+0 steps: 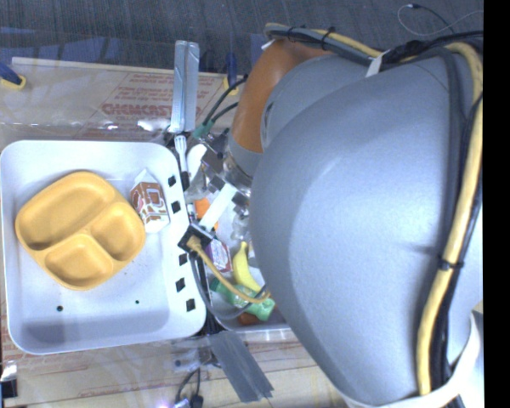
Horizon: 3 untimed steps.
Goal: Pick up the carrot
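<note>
Your grey arm (pixel 365 211) fills frame right, gripper (pixel 214 195) low over right bin (pixel 229 317), grip state unreadable, left bin (pixel 85 321) holding yellow divided tray (pixel 78 228) and small carton (pixel 150 201), carrot (pixel 202 205) at frame centre beside gripper, banana (pixel 242 270) below.

A mustard-yellow tray (pixel 78 228) sits in a white bin (pixel 34 330) beside a brown-and-white packet (pixel 150 202); the grey arm (pixel 365 219) wears an orange band (pixel 253 100).
</note>
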Tool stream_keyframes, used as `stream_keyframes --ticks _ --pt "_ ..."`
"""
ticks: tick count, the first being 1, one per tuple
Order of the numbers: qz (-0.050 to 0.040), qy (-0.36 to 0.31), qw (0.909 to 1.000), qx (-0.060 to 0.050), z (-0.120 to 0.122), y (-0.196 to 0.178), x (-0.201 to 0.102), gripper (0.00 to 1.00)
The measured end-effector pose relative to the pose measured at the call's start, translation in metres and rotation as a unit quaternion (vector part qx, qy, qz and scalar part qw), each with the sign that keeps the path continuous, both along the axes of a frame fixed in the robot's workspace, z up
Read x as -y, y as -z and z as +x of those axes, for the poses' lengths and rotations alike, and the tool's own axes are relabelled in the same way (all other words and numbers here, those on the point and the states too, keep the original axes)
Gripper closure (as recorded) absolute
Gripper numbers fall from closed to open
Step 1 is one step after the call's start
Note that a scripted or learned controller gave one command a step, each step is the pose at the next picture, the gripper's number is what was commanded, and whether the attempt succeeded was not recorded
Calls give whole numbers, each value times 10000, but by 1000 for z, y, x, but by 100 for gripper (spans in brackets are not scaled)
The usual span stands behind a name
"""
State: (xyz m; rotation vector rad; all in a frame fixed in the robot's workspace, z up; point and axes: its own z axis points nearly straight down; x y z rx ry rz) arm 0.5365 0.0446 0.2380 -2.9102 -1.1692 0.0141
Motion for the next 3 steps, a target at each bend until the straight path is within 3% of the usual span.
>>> stream_keyframes --ticks 1,2,3 --pt "2 440 9990 3 -62 43 37 0" --pt "-16 2360 9718 23 -60 -41 4 0" --pt "-21 2312 9729 -33 -61 -49 2 100"
